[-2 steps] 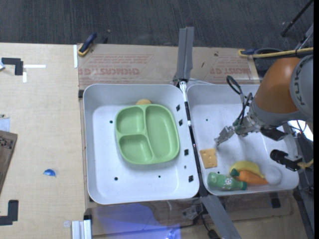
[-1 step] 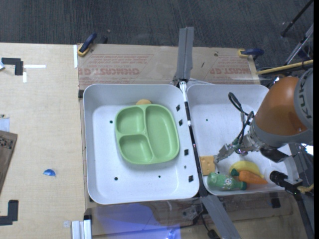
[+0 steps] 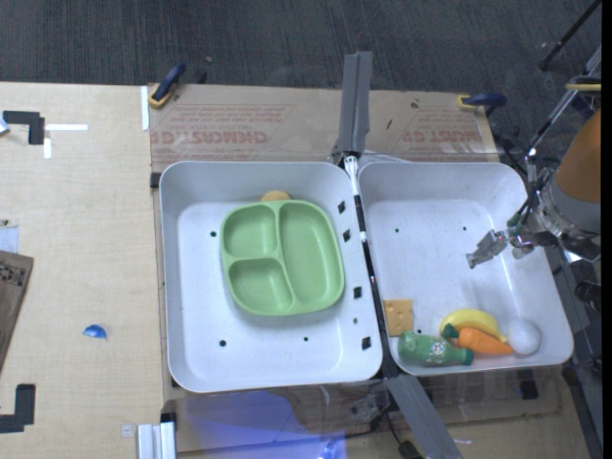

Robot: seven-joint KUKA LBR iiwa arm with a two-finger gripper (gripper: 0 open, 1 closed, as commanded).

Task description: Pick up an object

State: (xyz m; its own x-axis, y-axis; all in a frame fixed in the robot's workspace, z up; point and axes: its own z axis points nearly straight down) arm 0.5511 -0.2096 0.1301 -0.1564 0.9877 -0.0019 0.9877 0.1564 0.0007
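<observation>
Clustering at near edge of right bin [image 3: 449, 194]: green bottle [image 3: 433, 350] lying lengthwise left-right, cracker [image 3: 399, 315] just behind its left end, carrot [image 3: 484, 341] and banana [image 3: 475, 322] touching to the right, white ball [image 3: 523, 334] at corner. Hanging farther back, near right wall: jaws [image 3: 490, 248], pointing left, nothing between them; spread hard to make out, cannot tell open or closed. Lying nearer than jaws and slightly left: all pickable items, carrot and banana closest. Sitting in left bin [image 3: 182, 285]: green divided plate [image 3: 283, 256], small yellow thing [image 3: 275, 196] mostly hidden behind its far rim. Cut off at right edge: arm.
</observation>
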